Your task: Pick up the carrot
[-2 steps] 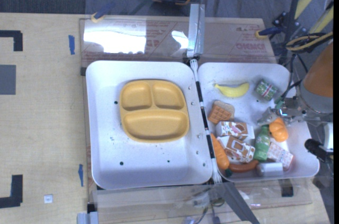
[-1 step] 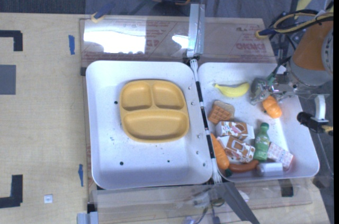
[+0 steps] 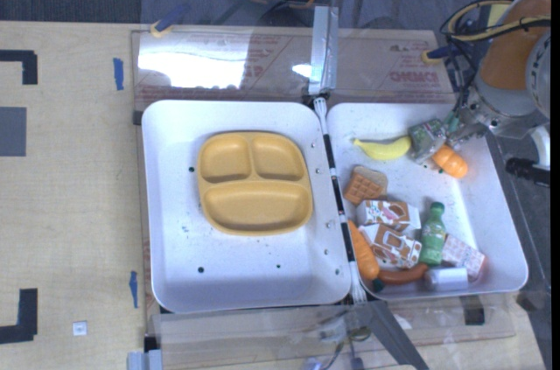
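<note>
The carrot (image 3: 364, 253) lay in the right bin (image 3: 503, 211), low in the frame, pressed along the bin's left wall, its orange body running roughly up and down with the lower end near a red sausage-like piece (image 3: 404, 276). Just to its right sat a printed carton (image 3: 391, 235), touching or nearly so, and a waffle-like piece (image 3: 366, 184) lay above it. The gripper (image 3: 455, 130) was well apart from all this, in the upper right of the frame above the bin's far corner, near a small orange toy (image 3: 451, 161) and a banana (image 3: 383, 149); from this slant it could not be told whether it was apart or together. To do the step well, the arm (image 3: 516, 62) would probably need to travel down and left across the bin and descend over the carrot's middle. The likely best closing direction would be across the carrot's narrow width, though the wall on one side and the carton on the other leave little room. A green bottle (image 3: 432, 233) stood further right, clear of that path. The yellow divided plate (image 3: 255, 182) in the left bin (image 3: 166, 211) played no part.
</note>
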